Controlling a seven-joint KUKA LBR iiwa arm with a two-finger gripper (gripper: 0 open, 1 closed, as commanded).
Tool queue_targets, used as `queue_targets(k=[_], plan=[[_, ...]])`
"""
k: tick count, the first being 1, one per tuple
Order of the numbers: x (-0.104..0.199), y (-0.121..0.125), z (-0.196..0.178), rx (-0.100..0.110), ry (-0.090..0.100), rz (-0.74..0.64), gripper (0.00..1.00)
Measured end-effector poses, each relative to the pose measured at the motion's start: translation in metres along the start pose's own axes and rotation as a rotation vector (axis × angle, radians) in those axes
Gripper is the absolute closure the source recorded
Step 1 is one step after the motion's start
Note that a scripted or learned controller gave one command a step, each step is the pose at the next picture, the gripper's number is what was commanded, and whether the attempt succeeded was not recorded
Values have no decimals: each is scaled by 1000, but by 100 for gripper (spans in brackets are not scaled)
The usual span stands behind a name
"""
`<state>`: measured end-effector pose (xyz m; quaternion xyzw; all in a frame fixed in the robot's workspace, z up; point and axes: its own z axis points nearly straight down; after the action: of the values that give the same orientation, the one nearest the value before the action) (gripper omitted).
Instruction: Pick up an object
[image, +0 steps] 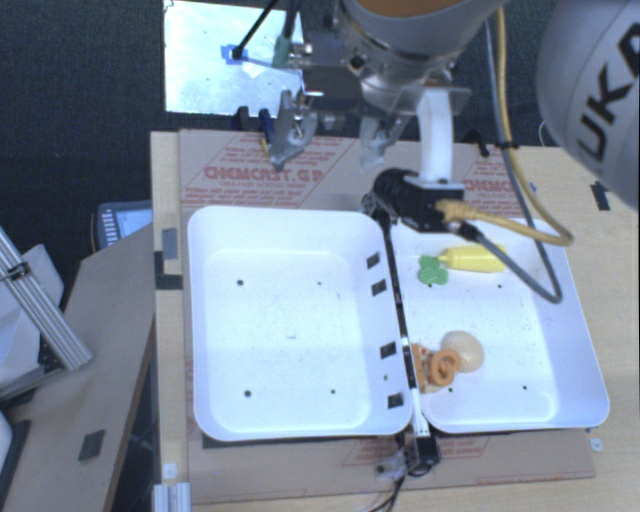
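My pincer (328, 135): raised above the far edge of the bench, behind both bins, its two fingers spread apart with nothing between them.
My arm: grey, coming in from the upper right.
Right bin (560, 330): holds a yellow object with a green end (462, 262) near the far side, and a pale round object (463, 350) touching an orange ring (438, 368) toward the near side.
Left bin (280, 320): beside it, white.
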<state>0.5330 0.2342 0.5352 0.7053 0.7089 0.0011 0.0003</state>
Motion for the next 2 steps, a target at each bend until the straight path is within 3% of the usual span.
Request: queue_targets(k=[2], plan=[[0, 0, 0, 0, 0, 0, 0]])
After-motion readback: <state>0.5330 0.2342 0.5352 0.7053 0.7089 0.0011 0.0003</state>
